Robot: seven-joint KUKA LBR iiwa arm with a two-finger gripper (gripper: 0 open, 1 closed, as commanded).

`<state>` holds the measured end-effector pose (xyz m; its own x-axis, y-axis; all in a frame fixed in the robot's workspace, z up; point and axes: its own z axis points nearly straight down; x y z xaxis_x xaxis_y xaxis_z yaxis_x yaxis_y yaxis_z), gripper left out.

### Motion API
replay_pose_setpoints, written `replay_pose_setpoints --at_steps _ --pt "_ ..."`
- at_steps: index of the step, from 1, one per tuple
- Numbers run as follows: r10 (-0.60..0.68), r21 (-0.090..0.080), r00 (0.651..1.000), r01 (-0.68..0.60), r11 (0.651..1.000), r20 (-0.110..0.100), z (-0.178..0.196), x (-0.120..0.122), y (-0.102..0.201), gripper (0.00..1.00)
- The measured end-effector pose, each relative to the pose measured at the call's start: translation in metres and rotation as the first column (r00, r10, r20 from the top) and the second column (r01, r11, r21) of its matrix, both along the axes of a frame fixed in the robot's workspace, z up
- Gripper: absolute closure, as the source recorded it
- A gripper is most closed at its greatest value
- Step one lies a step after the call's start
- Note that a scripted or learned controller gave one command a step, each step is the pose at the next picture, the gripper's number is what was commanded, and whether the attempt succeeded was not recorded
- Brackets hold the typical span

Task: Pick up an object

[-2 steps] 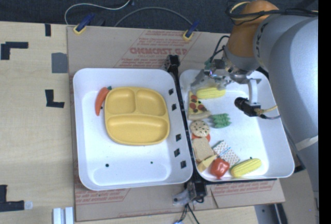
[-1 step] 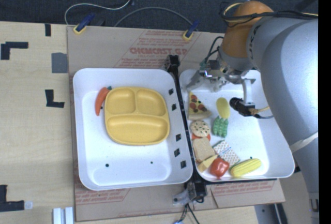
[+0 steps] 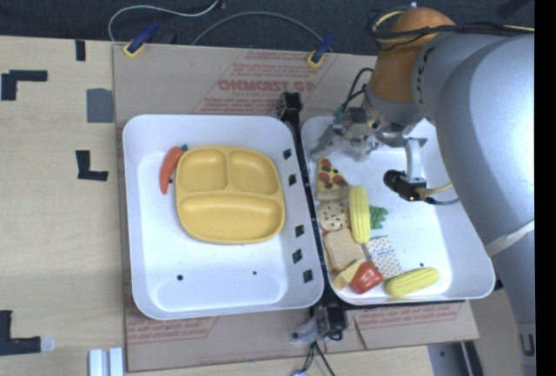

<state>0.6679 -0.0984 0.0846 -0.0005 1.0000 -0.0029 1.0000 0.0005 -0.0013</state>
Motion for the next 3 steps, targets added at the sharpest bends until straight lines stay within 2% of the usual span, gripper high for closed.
replay_pose_setpoints --at_steps 1,2,3 --pt "0.0 0.001 1.0 0.0 1.0 -0.002 -0.001 -0.019 -0.007 0.0" --pt "0.002 0.002 1.0 -0.002 1.0 -0.002 0.0 0.0 0.0 0.0" --pt "0.001 0.003 1.0 -0.001 1.0 -0.001 0.009 0.0 0.0 1.0"
